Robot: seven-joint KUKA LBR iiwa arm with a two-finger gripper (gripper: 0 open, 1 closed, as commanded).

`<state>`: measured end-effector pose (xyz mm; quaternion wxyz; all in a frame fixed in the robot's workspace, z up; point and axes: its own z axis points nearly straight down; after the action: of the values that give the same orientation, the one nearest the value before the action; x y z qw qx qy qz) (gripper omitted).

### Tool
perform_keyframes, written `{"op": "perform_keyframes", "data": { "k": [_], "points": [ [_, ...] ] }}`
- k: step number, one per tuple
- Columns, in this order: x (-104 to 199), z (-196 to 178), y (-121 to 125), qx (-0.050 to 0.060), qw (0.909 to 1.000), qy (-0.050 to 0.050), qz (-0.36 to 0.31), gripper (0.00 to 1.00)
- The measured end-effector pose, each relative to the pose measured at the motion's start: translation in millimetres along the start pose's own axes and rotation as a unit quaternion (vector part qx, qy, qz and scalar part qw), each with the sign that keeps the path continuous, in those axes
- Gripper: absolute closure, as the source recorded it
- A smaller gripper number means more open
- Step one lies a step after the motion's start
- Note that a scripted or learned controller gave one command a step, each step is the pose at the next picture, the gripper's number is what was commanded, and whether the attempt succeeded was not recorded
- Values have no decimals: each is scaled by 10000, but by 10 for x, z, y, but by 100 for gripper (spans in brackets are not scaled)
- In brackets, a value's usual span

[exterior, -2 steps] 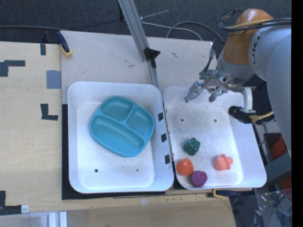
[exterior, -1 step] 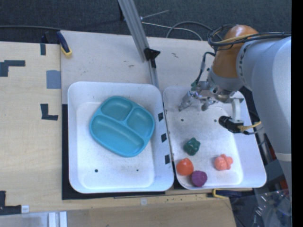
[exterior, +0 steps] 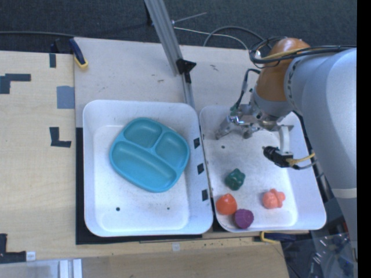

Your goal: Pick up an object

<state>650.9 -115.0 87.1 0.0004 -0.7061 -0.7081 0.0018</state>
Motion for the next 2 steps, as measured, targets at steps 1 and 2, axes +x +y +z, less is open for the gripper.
{"op": "perform_keyframes", "data": {
  "k": [1, 2],
  "points": [
    [9, -113, 4, -6, 10000, 2, -8, 100],
    [88, -590, 67, -35, 10000, 10, -1, 100]
  ]
}}
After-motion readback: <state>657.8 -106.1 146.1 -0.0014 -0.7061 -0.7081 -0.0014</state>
